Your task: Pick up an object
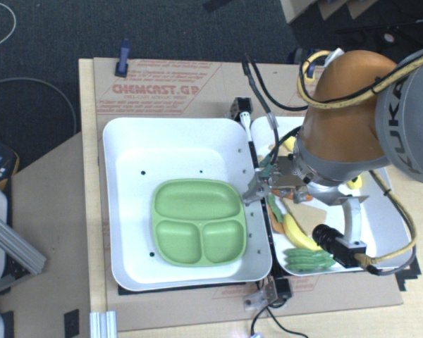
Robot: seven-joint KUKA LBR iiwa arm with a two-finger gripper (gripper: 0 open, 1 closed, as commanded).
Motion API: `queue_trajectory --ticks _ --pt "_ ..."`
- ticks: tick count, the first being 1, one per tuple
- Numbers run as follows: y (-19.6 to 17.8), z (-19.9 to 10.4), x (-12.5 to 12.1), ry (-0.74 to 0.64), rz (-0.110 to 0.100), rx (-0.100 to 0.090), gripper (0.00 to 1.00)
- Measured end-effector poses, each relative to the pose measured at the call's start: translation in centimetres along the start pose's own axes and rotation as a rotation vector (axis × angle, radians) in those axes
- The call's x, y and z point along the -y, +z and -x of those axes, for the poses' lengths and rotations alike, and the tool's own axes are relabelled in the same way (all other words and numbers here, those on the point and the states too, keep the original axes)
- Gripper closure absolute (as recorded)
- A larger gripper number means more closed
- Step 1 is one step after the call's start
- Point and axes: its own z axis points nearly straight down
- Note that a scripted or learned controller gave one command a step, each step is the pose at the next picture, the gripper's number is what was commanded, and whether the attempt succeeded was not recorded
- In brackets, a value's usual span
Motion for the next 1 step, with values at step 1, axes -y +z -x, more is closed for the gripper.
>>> queue_trajectory --ticks 1 --pt "-1.36 0.6 -0.14 0.01 0.009 0.003 1.0"
